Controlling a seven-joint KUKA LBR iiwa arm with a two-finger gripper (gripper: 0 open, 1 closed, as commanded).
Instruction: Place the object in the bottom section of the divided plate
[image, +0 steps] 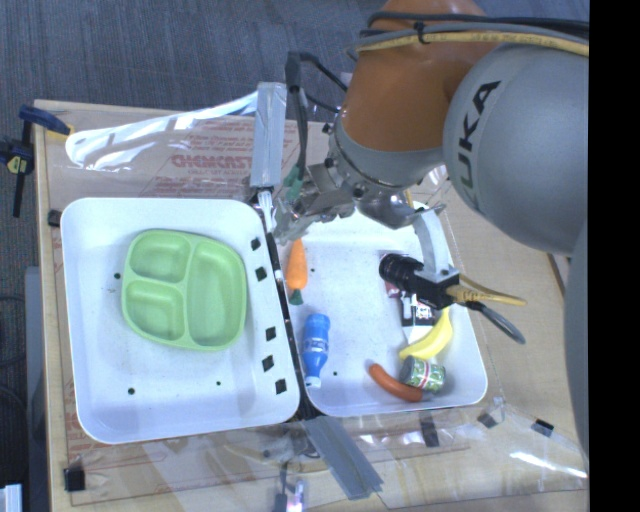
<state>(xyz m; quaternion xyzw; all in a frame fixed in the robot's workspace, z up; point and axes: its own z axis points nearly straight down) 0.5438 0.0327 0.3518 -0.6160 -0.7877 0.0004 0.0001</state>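
A: Overhead, the grey arm hangs over the right bin. The carrot?

B: Against that bin's left wall, beneath the gripper; its grip I cannot tell. The green divided plate sits in the left bin, 3 sections bare.

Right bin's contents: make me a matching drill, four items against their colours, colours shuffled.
Items:
1. carrot
2. bottle
3. banana
4. can

Colours:
A. yellow
B. green with a red band
C. orange with a green tip
D. blue with a white cap

Pairs: 1-C, 2-D, 3-A, 4-B
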